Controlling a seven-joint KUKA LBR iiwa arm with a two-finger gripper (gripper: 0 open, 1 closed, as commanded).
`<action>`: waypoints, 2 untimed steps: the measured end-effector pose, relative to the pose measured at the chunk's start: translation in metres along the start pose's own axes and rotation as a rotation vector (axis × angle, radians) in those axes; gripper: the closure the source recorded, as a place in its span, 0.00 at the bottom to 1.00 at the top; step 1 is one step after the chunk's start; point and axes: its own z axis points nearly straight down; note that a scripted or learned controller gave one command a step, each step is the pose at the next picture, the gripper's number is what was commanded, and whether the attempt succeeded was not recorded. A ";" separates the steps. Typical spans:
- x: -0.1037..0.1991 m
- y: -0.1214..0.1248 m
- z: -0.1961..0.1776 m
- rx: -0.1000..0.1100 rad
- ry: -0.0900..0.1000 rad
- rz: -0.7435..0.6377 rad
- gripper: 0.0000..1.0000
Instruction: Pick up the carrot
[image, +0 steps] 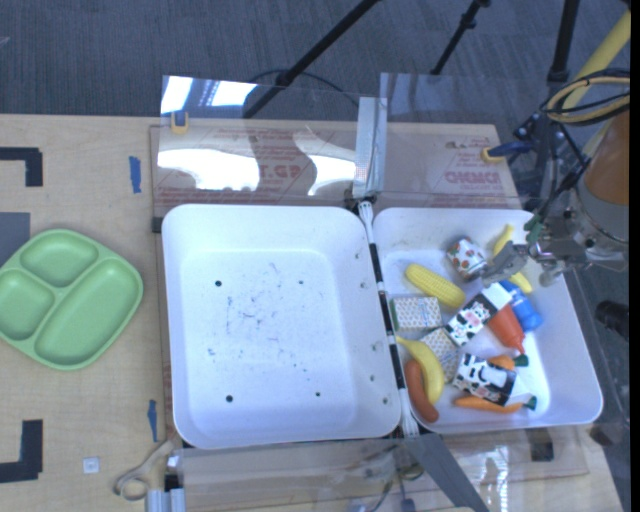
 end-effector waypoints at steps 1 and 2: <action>0.037 0.011 0.057 0.000 0.000 -0.084 0.00; -0.022 0.060 0.045 -0.005 -0.003 -0.312 0.00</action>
